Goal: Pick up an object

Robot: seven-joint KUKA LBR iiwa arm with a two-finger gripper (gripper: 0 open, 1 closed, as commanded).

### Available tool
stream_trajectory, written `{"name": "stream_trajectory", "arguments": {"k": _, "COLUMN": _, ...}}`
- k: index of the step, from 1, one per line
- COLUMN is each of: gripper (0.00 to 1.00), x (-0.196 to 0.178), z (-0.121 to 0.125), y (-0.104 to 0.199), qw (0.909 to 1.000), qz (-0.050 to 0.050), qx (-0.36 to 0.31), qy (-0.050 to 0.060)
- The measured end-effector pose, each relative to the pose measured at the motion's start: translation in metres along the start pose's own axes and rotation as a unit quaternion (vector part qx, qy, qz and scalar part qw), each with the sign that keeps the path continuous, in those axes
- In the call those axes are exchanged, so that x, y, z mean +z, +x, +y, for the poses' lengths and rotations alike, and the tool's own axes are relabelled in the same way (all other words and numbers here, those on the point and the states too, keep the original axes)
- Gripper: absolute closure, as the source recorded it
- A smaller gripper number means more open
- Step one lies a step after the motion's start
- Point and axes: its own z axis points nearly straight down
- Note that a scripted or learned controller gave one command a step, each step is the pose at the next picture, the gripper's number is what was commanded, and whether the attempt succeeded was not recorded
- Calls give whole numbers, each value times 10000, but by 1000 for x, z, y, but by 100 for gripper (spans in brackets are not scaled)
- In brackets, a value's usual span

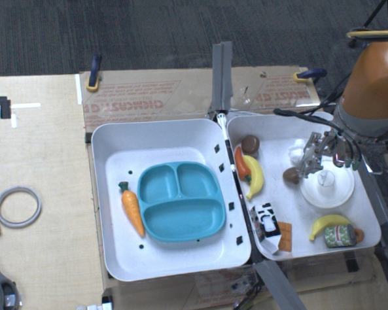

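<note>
White object: small, pale, lying in the right bin, just to the camera-left of the gripper, touching or nearly touching it; contact not resolvable. Gripper low over the right bin, at the upper-left rim of a round white dish. Whether gripper is spread, closed or clamped on anything: cannot tell, metal parts overlap pale items. Nothing seen lifted.

Small brown item just below-left of the gripper, beside the dish. Further left of the gripper: yellow banana against an orange-red piece, and a round brown item above them. Well below the gripper, past the dish: second banana resting against a green can-like item. Below-left: black-and-white item and an orange block.

Far left of the gripper, in the left bin: teal divided plate with a toy carrot alongside.
</note>
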Motion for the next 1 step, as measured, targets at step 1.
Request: {"name": "stream_trajectory", "arguments": {"k": 1, "gripper": 100, "x": 8, "z": 56, "y": -17, "qw": 9951, "qz": 9, "qx": 985, "qy": 5}}
